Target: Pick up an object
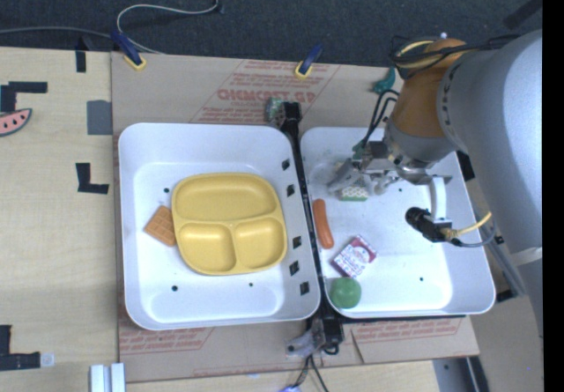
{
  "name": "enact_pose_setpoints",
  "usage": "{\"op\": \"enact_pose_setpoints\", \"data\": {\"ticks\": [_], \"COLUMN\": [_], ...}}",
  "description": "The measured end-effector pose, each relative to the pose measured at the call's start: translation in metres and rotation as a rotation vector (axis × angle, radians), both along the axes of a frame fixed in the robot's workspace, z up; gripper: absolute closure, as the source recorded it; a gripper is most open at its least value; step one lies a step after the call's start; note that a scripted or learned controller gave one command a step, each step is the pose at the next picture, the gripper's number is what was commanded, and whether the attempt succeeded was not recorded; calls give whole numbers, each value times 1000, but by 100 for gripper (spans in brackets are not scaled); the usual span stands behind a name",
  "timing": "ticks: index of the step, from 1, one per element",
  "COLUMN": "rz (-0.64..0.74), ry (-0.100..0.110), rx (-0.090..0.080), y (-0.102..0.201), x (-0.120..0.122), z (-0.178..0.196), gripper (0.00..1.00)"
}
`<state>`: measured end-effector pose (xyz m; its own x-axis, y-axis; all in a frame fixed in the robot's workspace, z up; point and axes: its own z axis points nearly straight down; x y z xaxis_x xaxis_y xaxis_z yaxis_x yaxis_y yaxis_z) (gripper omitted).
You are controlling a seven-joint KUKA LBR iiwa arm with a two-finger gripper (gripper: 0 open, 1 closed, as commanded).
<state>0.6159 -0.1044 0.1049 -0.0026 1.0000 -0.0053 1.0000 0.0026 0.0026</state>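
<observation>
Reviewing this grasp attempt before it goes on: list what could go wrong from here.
1. The gripper sits low in the right bin by a small pale object; whether that is gripped is unclear, so it may lift away with nothing.
2. The orange sausage-shaped item lies against the divider between the bins, a hard spot to grasp.
3. The green ball sits in the bin's near corner beside the pink packet; a nudge could roll it.

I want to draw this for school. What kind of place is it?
Probably a robot lab bench for grasping practice. A grey arm's gripper reaches into the right white bin among toy-like items, and the cardboard underlay is held by clamps.
</observation>
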Motion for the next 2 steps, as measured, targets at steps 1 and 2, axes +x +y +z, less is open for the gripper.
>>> {"op": "enact_pose_setpoints", "data": {"ticks": [1, 2], "rz": [0, 0], "ry": [1, 1], "rx": [0, 0], "y": [0, 0], "x": [0, 0], "z": [9, 9], "gripper": [100, 0]}}
